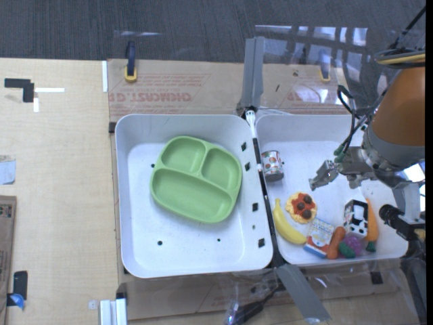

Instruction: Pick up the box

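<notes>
We see the robot's hand hovering spread and empty at right of frame above the right bin, angled toward the toy clutter at lower right, where the small box lies beside a banana.

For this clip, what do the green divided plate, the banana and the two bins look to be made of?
Green divided plate: likely moulded plastic, matte, one even colour with soft rounded ridges. Banana: probably a plastic toy, smooth and uniformly yellow with a slight sheen. Left bin and right bin: seemingly thin formed white plastic with rounded corners and rolled rims, though painted metal can't be ruled out.
</notes>
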`<control>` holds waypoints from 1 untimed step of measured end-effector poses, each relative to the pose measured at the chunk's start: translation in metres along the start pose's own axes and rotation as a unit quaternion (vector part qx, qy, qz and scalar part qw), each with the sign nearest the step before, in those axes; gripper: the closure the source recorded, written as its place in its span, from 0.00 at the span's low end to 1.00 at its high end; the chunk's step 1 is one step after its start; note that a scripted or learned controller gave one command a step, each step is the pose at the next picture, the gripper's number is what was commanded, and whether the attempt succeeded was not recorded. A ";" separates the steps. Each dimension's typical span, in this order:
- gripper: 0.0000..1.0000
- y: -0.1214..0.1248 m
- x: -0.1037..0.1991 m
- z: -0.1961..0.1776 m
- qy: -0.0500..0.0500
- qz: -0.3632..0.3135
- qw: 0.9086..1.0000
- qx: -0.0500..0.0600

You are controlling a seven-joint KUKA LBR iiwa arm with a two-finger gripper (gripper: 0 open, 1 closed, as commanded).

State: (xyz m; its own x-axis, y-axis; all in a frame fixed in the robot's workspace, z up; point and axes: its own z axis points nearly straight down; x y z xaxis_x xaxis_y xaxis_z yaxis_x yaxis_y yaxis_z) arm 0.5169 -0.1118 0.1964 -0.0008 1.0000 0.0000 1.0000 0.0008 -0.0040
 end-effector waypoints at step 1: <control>0.00 -0.032 0.017 0.080 0.000 0.046 0.999 0.000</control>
State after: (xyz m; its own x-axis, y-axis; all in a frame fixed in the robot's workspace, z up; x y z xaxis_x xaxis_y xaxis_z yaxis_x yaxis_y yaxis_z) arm 0.4845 -0.0946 0.1162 0.0916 0.9958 0.0002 0.9958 -0.0916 -0.0049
